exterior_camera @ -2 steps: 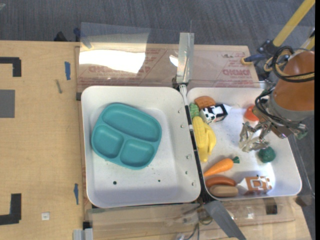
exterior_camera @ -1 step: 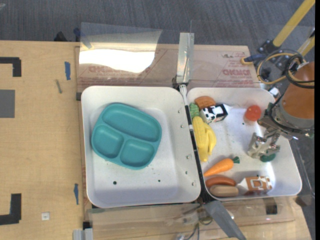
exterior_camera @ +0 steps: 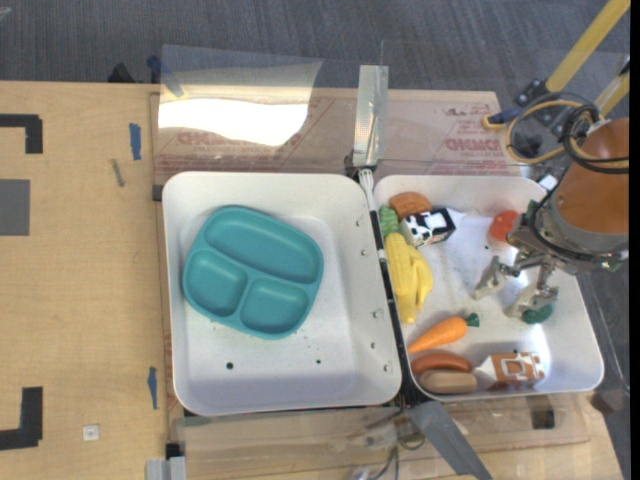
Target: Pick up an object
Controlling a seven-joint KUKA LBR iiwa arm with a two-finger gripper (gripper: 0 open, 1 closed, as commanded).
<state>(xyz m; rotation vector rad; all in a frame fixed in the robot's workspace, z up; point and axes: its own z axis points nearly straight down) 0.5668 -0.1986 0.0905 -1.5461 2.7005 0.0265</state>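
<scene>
My gripper (exterior_camera: 515, 286) hangs over the right side of the right bin (exterior_camera: 590, 368), below the arm's orange band. Its two fingers stand apart, so it is open, and nothing is between them. A small dark green toy (exterior_camera: 537, 314) lies just under the right finger. A red toy (exterior_camera: 503, 226) sits up and to the left of the gripper. Further left lie a black-and-white cow (exterior_camera: 431, 226), a yellow corn cob (exterior_camera: 408, 273) and a carrot (exterior_camera: 439, 334). A hot dog (exterior_camera: 446, 369) and an orange-and-white toy car (exterior_camera: 516, 369) rest along the front wall.
The left bin (exterior_camera: 190, 368) holds a teal divided plate (exterior_camera: 253, 271). A brown-orange toy (exterior_camera: 409, 204) and a green piece (exterior_camera: 388, 220) sit at the right bin's back left. A ridge (exterior_camera: 385, 278) divides the bins. Yellow cables (exterior_camera: 530, 128) lie behind the arm.
</scene>
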